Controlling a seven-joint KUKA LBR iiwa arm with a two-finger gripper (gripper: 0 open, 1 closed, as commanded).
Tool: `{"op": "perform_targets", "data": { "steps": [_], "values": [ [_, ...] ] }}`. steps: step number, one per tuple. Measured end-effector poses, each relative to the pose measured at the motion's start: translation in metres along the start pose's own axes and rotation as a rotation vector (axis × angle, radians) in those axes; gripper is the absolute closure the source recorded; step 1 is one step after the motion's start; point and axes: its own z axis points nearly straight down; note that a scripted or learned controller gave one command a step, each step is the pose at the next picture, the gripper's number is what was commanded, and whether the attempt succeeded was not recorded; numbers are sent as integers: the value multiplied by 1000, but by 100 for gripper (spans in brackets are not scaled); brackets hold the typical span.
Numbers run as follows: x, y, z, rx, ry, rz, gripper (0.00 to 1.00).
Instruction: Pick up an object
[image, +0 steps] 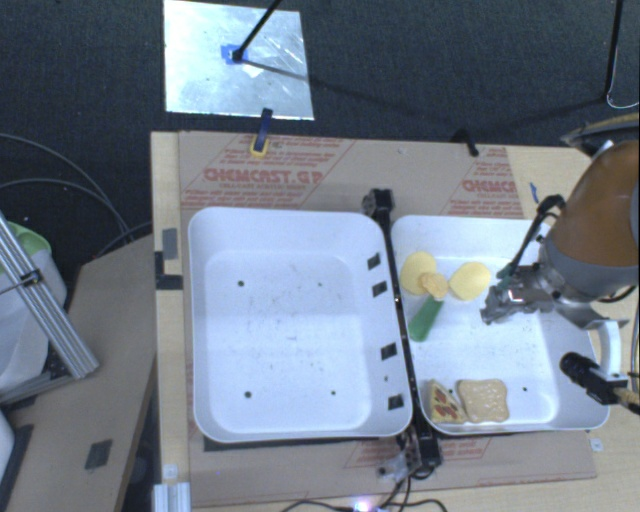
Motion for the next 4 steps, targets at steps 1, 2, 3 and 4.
{"op": "perform_targets", "data": {
  "steps": [1, 2, 3, 4],
  "values": [
    [46, -33, 4, 9, 0, 4, 100],
    [84, -31, 7, 6, 0, 3, 100],
    [126, -28, -144, -13, 1, 0, 100],
    [19, -14, -25, 13, -6, 20, 100]
  ]
}}
